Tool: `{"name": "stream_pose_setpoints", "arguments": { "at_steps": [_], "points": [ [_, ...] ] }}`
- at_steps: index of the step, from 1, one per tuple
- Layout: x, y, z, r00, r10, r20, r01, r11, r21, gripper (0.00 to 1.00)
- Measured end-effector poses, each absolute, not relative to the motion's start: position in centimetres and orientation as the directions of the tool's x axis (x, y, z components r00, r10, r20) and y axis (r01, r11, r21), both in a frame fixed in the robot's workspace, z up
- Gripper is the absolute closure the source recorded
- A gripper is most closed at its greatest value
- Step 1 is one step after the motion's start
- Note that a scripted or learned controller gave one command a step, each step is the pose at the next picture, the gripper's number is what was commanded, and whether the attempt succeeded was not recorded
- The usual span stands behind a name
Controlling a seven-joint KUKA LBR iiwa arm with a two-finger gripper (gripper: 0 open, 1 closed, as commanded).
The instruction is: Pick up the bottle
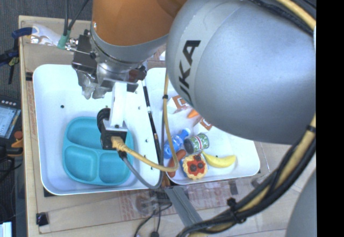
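Two shallow white bins sit side by side on the desk [75, 201], and the grey arm [242, 58] with its orange band reaches across both of them, covering much of the right one. We see the end effector [94, 92] hanging over the upper part of the left bin [48, 123], above bare white floor and just beyond the far rim of a blue divided tray [86, 150] that lies in the near half of that bin. We cannot tell whether the end effector is released or clenched, and we see nothing held in it. The blue bottle [176, 143] lies on its side in the right bin [242, 147], near the wall shared with the left bin and well apart from the end effector. Just beside it to the right is a small green-labelled container [198, 143], with a banana [220, 161] and a red and yellow toy tart [194, 166] toward the near edge. An orange and white package [180, 102] peeks out from under the arm farther back.
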State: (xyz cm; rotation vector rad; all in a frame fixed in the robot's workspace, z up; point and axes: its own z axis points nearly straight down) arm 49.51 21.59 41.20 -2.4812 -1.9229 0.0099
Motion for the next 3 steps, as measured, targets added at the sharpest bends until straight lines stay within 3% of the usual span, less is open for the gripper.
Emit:
{"name": "stream_pose_setpoints", "arguments": {
  "at_steps": [1,2,3],
  "points": [
    [55.4,21.9,27.8,0.485,0.875,-0.007,0.875,-0.485,-0.006,1.00],
    [53.4,18.0,32.2,0.234,0.972,-0.002,0.972,-0.234,-0.004,1.00],
    [47.4,19.7,13.1,0.401,0.916,-0.007,0.916,-0.401,-0.007,1.00]
  ]
}}
